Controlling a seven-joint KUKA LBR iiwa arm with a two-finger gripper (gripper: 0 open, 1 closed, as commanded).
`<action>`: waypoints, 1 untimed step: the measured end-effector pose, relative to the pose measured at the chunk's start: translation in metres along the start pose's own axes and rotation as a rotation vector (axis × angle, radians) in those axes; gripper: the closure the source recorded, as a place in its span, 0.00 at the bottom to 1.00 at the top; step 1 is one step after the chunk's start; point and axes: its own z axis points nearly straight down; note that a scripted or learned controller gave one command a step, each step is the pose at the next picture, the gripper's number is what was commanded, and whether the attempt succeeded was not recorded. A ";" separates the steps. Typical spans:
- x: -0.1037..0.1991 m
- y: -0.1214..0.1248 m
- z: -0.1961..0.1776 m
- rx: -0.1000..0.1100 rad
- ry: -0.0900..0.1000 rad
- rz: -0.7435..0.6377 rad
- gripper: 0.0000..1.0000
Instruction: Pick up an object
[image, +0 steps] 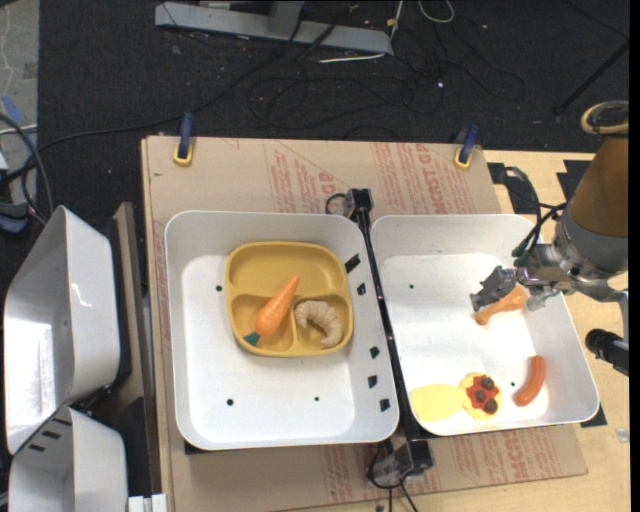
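Note:
My gripper (497, 291) reaches in from the right over the right bin (440, 240), its dark fingers down at a small orange piece (503, 304) that lies on the bin floor. The piece pokes out to the left below the fingers. Nearer the bin's front lie an orange sausage (530, 380) and a yellow flat piece (436, 402) with a red and dark berry cluster (483, 392) beside it. In the left bin (200, 380) a yellow divided plate (245, 262) holds a carrot (277, 305) and a pale shrimp-like item (321, 320).
A black divider (378, 320) runs between the two bins. The bins rest on a cardboard sheet (300, 165) held by yellow clamps (183, 150) at the back. Grey containers (55, 310) stand at the left. Cables lie on the dark floor behind.

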 end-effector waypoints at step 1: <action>0.000 0.003 -0.006 -0.012 -0.002 -0.003 0.00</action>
